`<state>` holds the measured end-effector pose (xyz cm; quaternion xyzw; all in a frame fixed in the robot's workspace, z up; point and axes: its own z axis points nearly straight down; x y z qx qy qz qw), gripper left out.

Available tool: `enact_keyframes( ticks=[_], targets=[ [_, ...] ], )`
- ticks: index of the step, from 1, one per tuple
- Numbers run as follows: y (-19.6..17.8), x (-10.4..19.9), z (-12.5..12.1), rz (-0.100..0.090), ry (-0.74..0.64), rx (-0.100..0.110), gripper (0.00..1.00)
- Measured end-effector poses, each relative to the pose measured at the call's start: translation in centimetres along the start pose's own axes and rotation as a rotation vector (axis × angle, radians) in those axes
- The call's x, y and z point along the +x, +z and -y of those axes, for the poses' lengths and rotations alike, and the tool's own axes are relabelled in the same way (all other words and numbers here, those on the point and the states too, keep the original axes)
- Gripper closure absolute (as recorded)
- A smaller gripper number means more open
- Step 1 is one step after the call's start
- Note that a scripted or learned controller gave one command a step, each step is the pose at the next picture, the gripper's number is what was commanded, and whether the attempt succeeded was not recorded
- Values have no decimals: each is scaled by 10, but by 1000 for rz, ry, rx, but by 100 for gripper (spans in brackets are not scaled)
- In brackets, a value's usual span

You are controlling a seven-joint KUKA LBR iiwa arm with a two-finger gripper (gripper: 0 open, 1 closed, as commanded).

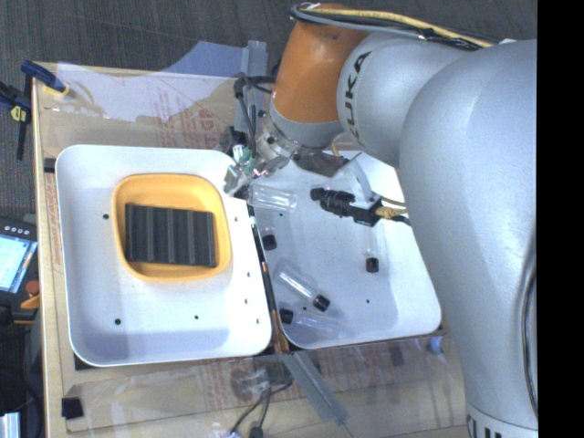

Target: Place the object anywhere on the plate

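Observation:
A yellow plate (pixel 171 192) with a dark ribbed centre lies in the left white bin (pixel 100 327). My gripper (pixel 241 177) hangs low over the rim between the two bins, just off the plate's upper right corner. A clear plastic piece (pixel 273 197) lies right beside the gripper tip in the right bin (pixel 401 308); whether it is held cannot be made out. A clear tube with a black cap (pixel 302 290) lies lower in the right bin.
Small black bits (pixel 269 241) (pixel 371 264) (pixel 286 316) are scattered in the right bin. A black cable connector (pixel 342 203) hangs from the wrist over that bin. The arm's grey body (pixel 456 153) covers the right side of the scene.

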<state>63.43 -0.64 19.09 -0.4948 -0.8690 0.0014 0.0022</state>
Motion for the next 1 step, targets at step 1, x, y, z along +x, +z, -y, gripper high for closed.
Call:
enact_keyframes(
  ticks=[1],
  targets=[
    [0,0,0,0,1,0,0]
  ],
)
